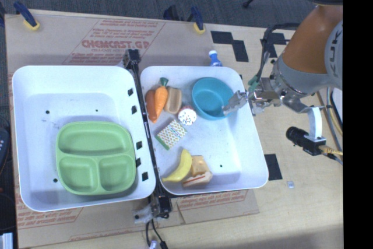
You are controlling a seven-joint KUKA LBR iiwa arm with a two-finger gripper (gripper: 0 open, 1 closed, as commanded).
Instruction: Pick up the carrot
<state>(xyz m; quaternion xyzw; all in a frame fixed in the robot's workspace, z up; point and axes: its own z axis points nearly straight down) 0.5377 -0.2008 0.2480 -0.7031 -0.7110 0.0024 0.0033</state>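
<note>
At the right bin's (256, 151) right rim our gripper (238, 101) hovered, fingers' spread unclear to us, beside the blue bowl (210, 96); we judged the approach unfinished, needing a reach left to the carrot (155, 103) by the divider.

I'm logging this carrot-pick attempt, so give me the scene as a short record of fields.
carrot: upright at left side of right bin, beside the divider, touching the bread
bowl: blue, right of the bread
gripper: at the bowl's right rim, away from the carrot
banana: near front of right bin, next to a sandwich
left bin: holds a green tray
carrot held: no
</note>
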